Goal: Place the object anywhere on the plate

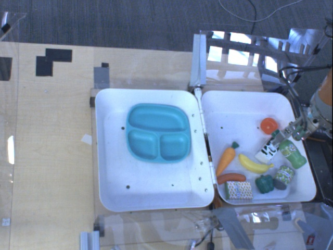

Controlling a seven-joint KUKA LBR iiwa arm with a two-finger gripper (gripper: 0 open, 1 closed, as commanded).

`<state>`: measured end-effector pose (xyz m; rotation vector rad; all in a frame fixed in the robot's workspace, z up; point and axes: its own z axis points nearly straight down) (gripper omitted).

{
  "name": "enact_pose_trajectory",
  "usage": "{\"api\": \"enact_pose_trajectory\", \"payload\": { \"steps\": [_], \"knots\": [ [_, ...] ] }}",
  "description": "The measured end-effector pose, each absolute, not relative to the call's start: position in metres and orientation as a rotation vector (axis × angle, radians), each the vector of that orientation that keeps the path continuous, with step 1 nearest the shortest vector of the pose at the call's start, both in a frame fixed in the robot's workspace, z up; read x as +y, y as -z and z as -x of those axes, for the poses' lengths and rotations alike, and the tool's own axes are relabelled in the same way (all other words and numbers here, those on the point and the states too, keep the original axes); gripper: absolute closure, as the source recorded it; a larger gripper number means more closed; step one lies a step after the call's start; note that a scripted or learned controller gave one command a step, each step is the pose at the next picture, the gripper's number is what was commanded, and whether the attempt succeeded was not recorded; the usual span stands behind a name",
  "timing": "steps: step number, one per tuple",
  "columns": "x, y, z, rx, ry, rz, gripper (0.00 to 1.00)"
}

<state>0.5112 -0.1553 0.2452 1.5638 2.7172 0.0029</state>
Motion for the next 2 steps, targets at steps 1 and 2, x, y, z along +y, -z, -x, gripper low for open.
{"api": "enact_pose_trajectory", "payload": {
  "steps": [1, 2],
  "knots": [
    [-0.151, -0.271, -0.534, 2.778, -0.002, -1.452, 1.0],
    [-0.118, -0.298, -0.56, 2.77, -0.004, -1.467, 1.0]
  ]
}}
